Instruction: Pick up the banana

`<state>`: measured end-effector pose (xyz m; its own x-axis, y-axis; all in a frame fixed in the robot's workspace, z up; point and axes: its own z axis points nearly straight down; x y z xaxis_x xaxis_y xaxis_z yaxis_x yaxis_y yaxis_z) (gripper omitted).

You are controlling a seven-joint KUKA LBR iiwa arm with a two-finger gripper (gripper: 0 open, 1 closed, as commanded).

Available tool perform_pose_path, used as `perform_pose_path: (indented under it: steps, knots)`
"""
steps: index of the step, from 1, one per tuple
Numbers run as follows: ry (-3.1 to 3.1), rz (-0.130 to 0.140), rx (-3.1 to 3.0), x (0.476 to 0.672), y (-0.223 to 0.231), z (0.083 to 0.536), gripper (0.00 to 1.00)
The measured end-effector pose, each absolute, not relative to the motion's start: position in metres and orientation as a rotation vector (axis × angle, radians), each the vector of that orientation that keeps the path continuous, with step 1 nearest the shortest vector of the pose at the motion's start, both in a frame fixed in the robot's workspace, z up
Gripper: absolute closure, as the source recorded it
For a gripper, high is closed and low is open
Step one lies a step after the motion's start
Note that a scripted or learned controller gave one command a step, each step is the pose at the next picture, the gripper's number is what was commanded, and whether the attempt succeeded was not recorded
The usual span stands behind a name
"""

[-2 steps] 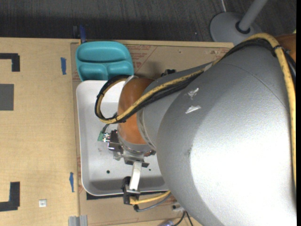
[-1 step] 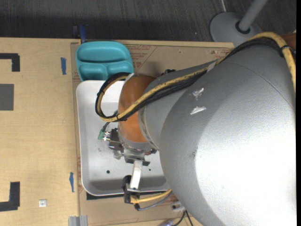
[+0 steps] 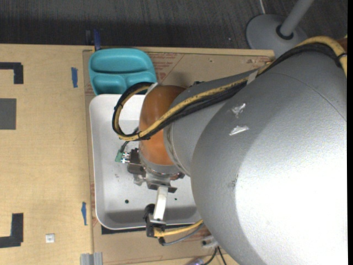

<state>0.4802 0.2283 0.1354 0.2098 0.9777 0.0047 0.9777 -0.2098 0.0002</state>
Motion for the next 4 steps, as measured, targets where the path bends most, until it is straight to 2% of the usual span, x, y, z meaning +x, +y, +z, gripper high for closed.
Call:
perform_pose_path:
  steps: [3, 4]
  knots:
    - [-1.980, -0.004, -2.435, 0.481, 0.230, 0.164, 1.00]
    - [-1.980, -0.002, -2.435, 0.480, 0.230, 0.164, 0.00]
